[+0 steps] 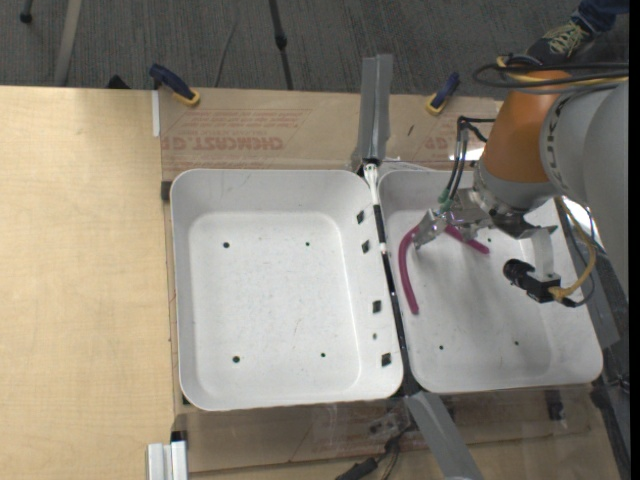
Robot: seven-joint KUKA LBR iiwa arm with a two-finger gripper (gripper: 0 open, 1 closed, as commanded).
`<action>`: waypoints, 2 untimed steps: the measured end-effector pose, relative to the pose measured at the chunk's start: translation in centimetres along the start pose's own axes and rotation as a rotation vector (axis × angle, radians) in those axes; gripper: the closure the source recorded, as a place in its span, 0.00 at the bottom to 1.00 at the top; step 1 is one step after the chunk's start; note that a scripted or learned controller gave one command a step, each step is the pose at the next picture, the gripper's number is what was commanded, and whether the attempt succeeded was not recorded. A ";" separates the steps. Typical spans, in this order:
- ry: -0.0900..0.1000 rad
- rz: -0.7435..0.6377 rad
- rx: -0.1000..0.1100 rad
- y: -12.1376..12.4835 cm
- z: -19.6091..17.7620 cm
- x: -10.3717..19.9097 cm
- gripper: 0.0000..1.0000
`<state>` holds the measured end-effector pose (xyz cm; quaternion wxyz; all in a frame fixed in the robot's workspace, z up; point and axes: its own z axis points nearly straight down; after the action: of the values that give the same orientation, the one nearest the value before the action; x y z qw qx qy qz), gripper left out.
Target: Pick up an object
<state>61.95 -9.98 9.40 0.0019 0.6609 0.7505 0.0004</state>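
Camera view. Right bin (560,368): holds one magenta strip (405,268), long, thin and curved, lying along the bin's left wall, its upper end bending toward the centre. Gripper (437,226): low over the strip's upper end, arm (540,138) entering from the bin's far right corner; whether the jaws are apart or closed cannot be told. Left bin (190,268): sits beside it on the desk (80,268). Handling: strip likely light, soft, floppy; best pinched across its narrow width near the bend.

Blue-and-yellow clamps (173,84) on cardboard (260,133)
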 end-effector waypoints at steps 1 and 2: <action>-0.001 0.047 0.002 -1.2 -10.3 -7.5 0.00; 0.000 0.041 0.004 2.2 0.2 -3.8 0.00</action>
<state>64.58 -13.44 9.20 0.0005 0.6763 0.7367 -0.0008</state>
